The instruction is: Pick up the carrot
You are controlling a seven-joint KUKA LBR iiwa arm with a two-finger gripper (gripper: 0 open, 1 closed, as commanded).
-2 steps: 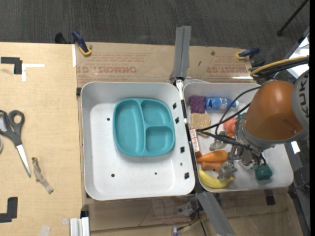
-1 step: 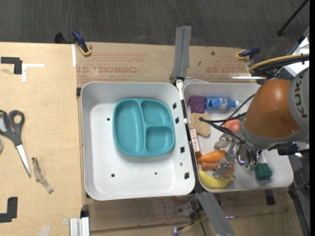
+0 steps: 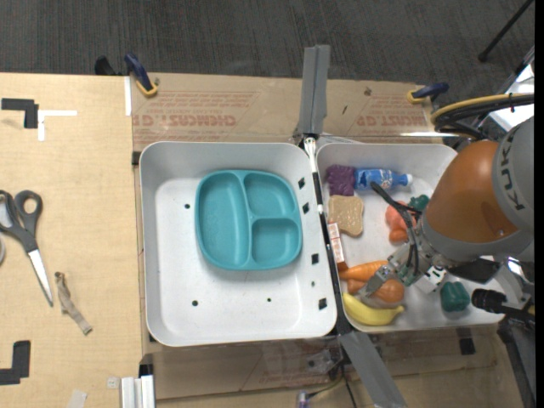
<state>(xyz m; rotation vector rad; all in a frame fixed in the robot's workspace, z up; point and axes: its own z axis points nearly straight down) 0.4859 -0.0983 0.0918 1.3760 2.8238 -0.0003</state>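
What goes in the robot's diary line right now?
task: pick up carrot | gripper: low in right bin | carrot: beside banana

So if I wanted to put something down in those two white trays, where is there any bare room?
The left bin has a bare white floor all round the teal plate, widest along its near side. The right bin is crowded: bread slice, carrot, banana, bottle and the end effector fill most of it.
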